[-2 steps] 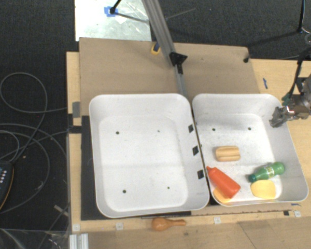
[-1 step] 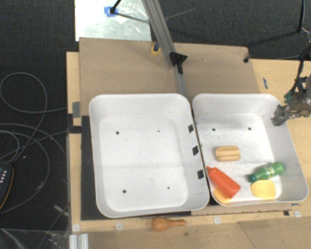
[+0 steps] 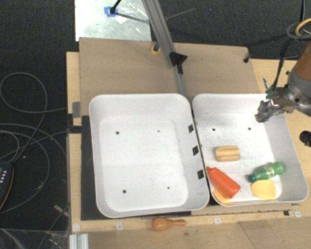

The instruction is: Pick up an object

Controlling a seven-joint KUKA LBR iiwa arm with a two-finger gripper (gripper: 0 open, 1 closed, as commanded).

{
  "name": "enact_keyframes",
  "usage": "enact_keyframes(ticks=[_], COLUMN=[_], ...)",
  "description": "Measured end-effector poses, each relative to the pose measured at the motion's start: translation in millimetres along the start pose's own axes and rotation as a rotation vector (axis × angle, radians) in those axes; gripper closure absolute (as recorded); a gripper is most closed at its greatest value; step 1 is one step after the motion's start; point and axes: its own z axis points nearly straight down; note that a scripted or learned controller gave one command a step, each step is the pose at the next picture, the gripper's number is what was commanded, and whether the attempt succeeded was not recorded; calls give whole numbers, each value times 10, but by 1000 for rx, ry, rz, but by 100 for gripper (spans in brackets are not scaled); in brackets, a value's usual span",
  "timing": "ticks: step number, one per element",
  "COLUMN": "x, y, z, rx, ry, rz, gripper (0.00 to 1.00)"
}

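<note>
Camera view. We see the arm (image 3: 307, 71) reaching in from the right, with the pincer (image 3: 264, 111) hanging over the upper right part of the right bin (image 3: 233, 105). We cannot tell from this angle whether the pincer is open or closed, and nothing is visible in it.

The candidate objects all lie in the lower part of the right bin, well apart from the pincer. The tan bun-shaped block (image 3: 227, 153) lies alone near the bin's middle. The orange-red bottle (image 3: 223, 181) lies tilted against the lower left wall, partly over a yellow-orange piece at the bin's lower edge. The green bottle (image 3: 267, 171) lies on its side, just beside or touching the yellow lemon-shaped piece (image 3: 263, 190) near the lower right corner.

We judge all of these to be light plastic or foam toys, fairly stiff with smooth skins, so rounded ones may slip or roll. The tan block is the most accessible target; we recommend taking it across its short width. The green bottle is best taken across its body.

The left bin (image 3: 145, 154) sits alongside. Both bins rest on a wooden tabletop (image 3: 124, 66). A small orange pear-shaped thing (image 3: 167, 223) lies on the tabletop below the left bin. Cables (image 3: 20, 134) trail over dark flooring at left.
</note>
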Motion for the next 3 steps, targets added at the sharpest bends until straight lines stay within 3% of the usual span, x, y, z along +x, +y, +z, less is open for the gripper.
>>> enact_keyframes(ticks=[3], x=[1480], y=[61], z=[48], rx=[3], ry=[1], rz=[0], gripper=[100])
